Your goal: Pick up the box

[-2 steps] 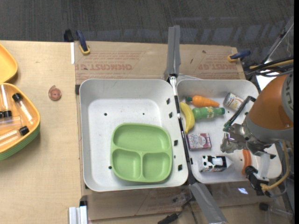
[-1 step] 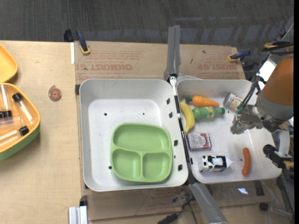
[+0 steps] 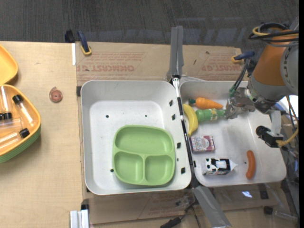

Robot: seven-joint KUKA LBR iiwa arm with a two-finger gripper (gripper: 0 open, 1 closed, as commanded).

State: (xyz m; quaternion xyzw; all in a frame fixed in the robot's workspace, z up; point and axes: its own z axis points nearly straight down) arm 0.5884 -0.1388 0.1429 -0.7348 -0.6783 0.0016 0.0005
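A small pink and maroon box (image 3: 203, 143) lies flat in the right bin (image 3: 266, 177), near its left wall. A black-and-white cow-patterned carton (image 3: 218, 166) lies on its side just in front of it. My gripper (image 3: 232, 109) hangs over the back of the right bin, at the right end of a green bottle (image 3: 209, 115). It is well behind and to the right of the pink box. Nothing shows between its fingers.
An orange carrot (image 3: 209, 103) and a yellow banana (image 3: 191, 118) lie at the back left of the right bin. A red sausage (image 3: 250, 164) is at its front right. The left bin (image 3: 97, 127) holds a green divided plate (image 3: 144, 155).
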